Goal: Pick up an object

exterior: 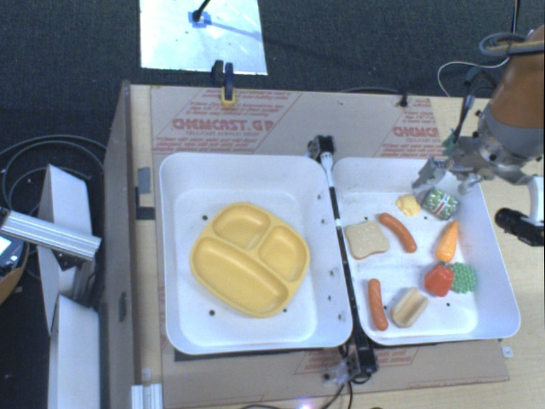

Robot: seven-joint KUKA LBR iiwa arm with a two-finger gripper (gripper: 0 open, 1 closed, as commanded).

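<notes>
A view from above showed a desk bearing two shallow white bins side by side. The left bin held a yellow divided plate. The right bin held a scatter of toy foods.

The grey arm with its orange band reached in from three o'clock, and its gripper hung over the bin's two o'clock corner. Whether it was open or shut could not be told, and nothing could be seen held in it.

Just beneath the gripper lay a small green and white can, the likeliest thing to pick up (a judgement from its nearness). It lay tipped on its side, long axis seeming to run from ten o'clock to four o'clock. It looked light, stiff and smooth, apt to roll, so a hold across its round middle would probably serve best.

Just beside the can, at its nine o'clock, was a yellow cheese wedge. Toward the bin's centre lay a bread slice and a sausage, the sausage slanting from ten to four o'clock. An orange carrot lay at the can's six o'clock, thick end toward twelve. Below it lay a red fruit touching green broccoli. Near the six o'clock rim lay a second sausage and a bread roll.
</notes>
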